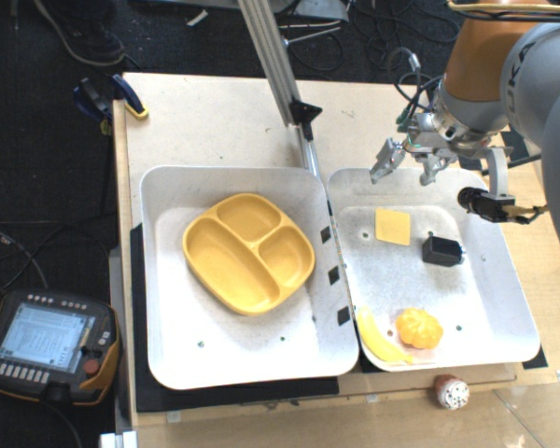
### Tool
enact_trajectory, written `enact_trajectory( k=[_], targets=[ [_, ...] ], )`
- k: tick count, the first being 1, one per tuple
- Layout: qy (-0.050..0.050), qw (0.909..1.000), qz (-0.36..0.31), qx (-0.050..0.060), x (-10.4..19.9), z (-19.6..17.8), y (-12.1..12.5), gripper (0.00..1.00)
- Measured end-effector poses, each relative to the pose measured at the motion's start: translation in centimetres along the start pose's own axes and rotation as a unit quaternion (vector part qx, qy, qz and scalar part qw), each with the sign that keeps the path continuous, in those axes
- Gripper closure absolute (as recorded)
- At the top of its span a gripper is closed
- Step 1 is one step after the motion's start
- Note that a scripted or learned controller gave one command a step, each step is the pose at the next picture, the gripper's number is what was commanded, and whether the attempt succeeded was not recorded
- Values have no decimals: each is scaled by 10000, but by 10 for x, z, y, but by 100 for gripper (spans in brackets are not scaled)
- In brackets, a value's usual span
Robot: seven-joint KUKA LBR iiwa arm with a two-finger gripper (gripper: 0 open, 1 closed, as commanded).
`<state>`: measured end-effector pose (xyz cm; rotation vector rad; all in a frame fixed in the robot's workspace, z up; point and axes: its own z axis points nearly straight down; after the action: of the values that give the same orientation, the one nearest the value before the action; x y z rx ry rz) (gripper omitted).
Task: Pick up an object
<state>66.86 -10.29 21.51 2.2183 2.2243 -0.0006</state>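
Observation:
My gripper (409,168) hangs above the far edge of the right bin (504,287), its two fingers spread apart with nothing between them. Below and slightly left of it a flat yellow square (393,227) lies on the bin floor. A small black block (441,250) rests to the right of the square. Near the bin's front edge sit a yellow-orange lumpy ball (419,329) and a yellow banana (378,339) curved beside it.
The left bin (168,334) holds a yellow divided plate (249,252). A metal pole (275,54) slants over the bench toward the bins' seam. A small speckled ball (453,393) lies on the bench in front of the right bin. A teach pendant (47,343) sits at lower left.

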Motion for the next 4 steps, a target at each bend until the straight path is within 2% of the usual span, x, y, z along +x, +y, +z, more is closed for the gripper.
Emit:
enact_trajectory(
  k=[1, 4],
  targets=[
    [-1, 10000, -2, 1, 0, 0, 0, 0],
    [-3, 10000, -4, 10, 3, 121, 3, 0]
  ],
)
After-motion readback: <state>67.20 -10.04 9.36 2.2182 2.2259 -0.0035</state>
